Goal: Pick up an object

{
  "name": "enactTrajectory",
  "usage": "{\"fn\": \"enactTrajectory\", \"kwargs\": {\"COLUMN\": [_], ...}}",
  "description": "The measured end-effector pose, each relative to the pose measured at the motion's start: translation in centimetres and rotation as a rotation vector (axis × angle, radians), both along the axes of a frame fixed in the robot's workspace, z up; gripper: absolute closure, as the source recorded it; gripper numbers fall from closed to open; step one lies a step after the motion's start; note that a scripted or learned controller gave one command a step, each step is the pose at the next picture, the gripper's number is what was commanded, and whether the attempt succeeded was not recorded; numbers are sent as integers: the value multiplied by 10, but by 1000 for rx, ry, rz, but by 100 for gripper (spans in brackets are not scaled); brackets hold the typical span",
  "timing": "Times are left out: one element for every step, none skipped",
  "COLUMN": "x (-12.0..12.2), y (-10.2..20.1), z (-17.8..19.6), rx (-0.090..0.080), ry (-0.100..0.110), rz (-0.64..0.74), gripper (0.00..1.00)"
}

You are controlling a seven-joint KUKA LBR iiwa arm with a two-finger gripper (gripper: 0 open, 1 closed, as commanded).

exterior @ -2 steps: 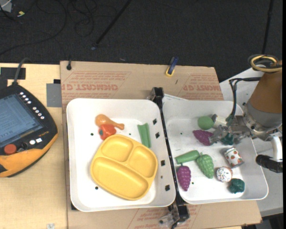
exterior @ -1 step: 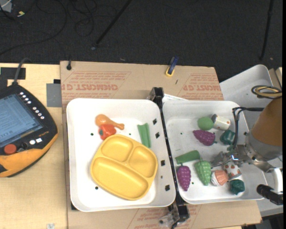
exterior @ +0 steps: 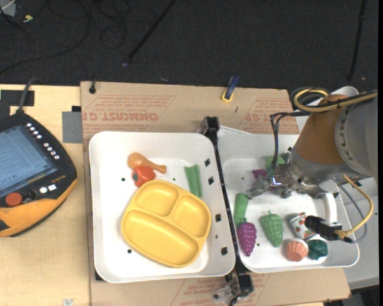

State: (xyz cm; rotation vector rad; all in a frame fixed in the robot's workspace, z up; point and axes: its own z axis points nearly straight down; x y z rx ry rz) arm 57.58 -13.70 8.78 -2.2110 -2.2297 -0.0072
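In the right white bin (exterior: 351, 257), toy foods are lying along the near edge: a purple plastic grape bunch (exterior: 246, 236), a green knobbly plastic fruit (exterior: 272, 228), a pink shell-shaped piece (exterior: 295, 250) and a dark green lump (exterior: 318, 249). Farther back, the hand (exterior: 268, 183) is hovering beside a green plastic stick (exterior: 241, 206); whether it is clenched is impossible to tell. A yellow divided plastic tray (exterior: 166, 222) is sitting in the left white bin (exterior: 105, 234).

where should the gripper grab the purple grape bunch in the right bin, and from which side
Probably best from straight above, closing across the wider upper half of the purple plastic grape bunch. It lies flat on the floor of the right white bin, tapering toward the near wall. The bin's dividing wall sits close on one side and the green bumpy toy fruit on the other, so a sideways approach looks cramped.
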Motion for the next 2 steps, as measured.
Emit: {"fn": "enactTrajectory", "kwargs": {"x": [29, 6], "y": [41, 142], "z": [0, 150], "rx": [-2, 1], "ry": [2, -8], "rz": [-4, 2], "gripper": [0, 0]}}
